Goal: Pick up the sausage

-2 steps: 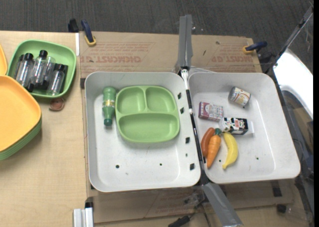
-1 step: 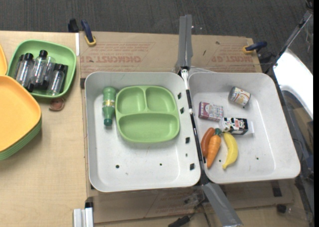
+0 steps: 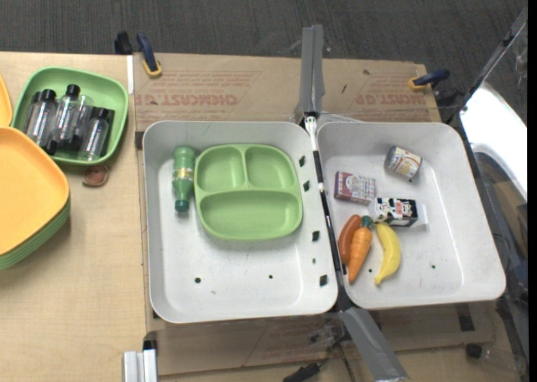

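Note:
The sausage (image 3: 345,237) is a short reddish-brown piece. It lies in the right bin (image 3: 445,275) close against the left wall, at the front. An orange carrot (image 3: 361,250) with a green top lies pressed along its right side. A yellow banana (image 3: 388,253) lies just right of the carrot.
The right bin also holds a black-and-white carton (image 3: 398,211), a pink carton (image 3: 355,186) and a small can (image 3: 404,162). In the left bin (image 3: 243,288) are a green divided plate (image 3: 248,190) and a green bottle (image 3: 183,177). A pale rounded body (image 3: 495,124) stands past the right bin's right wall.

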Available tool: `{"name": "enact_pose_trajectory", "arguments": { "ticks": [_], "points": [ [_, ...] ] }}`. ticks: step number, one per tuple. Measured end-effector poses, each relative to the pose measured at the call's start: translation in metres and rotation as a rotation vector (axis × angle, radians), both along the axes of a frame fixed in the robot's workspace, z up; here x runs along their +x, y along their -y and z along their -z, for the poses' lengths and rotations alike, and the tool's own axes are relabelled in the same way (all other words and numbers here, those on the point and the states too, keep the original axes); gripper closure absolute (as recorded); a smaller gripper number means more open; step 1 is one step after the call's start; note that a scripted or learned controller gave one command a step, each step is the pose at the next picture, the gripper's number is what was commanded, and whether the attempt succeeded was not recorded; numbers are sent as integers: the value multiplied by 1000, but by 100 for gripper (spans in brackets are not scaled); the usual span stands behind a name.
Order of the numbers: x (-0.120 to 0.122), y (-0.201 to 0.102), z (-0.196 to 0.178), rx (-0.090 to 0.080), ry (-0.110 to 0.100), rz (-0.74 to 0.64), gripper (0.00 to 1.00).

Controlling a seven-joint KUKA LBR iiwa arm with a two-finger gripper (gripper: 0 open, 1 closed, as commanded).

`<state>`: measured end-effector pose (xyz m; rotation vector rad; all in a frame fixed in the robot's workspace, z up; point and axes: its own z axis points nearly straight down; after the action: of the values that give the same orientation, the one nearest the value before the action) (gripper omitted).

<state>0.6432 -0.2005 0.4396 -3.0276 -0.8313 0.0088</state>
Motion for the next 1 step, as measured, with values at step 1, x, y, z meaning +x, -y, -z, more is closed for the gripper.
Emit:
{"name": "enact_pose_trajectory", "arguments": {
  "ticks": [1],
  "points": [
    [-81,-25,0,-1,0,201,100]
  ]
}}
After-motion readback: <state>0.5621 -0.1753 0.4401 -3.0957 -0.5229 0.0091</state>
